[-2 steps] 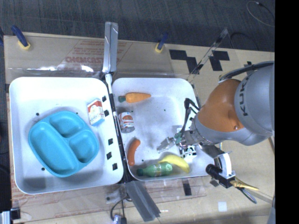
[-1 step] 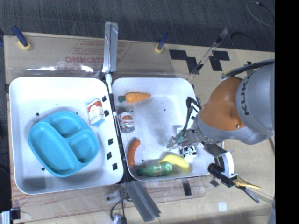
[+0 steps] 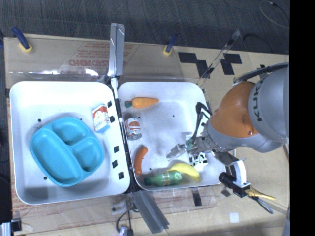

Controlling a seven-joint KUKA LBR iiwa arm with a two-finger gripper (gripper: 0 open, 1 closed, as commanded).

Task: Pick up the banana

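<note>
The grey arm (image 3: 256,114) reaches in from the right, its orange band bulging above the wrist, and bends down over the near right part of the right bin (image 3: 162,90); the claw (image 3: 184,149) hangs low there, just above and left of the banana (image 3: 186,170); whether it is released or clenched I cannot tell, and nothing shows gripped in it; the letters "KU" read on the arm's grey shell.

The banana, one only, lies near the near wall of the right bin, touching the far side of one green bottle (image 3: 162,179); one sausage (image 3: 140,159) lies to their left, one small can (image 3: 133,129) with a red label farther back, one carrot (image 3: 144,103) by the far wall.

Two white bins sit side by side on the table (image 3: 211,58); the left bin (image 3: 29,90) holds one blue divided plate (image 3: 66,150) and one small carton (image 3: 101,118), its print too small to read; faint red writing on the table beyond is mirrored and illegible.
</note>
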